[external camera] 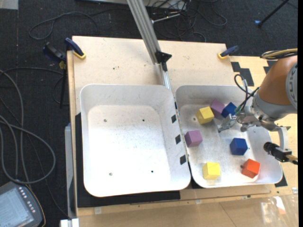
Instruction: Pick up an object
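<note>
oddly, hand (226, 125) (grip state unclear) hovers beside the blue cube (229, 109), corner-up.

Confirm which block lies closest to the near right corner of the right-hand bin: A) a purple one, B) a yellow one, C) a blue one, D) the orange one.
D: the orange block sits by the near right corner of the right bin, with the blue block just up-left of it.

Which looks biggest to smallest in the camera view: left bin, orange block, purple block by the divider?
1. Left bin, by far the largest.
2-3. Purple block and orange block look about alike; I can't rank them.
</note>
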Controlling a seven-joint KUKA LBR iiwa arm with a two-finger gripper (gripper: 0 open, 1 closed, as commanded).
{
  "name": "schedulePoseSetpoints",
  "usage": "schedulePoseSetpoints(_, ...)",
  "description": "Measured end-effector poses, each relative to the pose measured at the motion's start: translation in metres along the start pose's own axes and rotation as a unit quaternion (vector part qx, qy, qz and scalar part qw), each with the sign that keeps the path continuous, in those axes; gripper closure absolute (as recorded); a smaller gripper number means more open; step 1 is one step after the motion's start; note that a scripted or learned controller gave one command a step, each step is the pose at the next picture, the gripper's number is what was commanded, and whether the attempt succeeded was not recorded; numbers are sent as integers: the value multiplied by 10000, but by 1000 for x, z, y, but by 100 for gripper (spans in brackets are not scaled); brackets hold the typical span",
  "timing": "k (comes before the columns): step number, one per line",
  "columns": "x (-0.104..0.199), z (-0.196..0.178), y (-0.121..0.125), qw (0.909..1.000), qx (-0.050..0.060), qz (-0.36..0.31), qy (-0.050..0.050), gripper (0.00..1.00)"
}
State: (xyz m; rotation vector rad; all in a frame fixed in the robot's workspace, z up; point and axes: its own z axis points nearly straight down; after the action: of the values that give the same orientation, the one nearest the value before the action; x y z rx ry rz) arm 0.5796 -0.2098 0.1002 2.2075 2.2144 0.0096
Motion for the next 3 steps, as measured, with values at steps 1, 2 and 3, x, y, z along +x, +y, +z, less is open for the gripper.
schedulePoseSetpoints(1,1,-6,-4,10000,58,10,20,100)
schedulePoseSetpoints(2,4,-62,-10,10000,43,6,19,100)
schedulePoseSetpoints(3,1,-106,-10,10000,44,8,16,100)
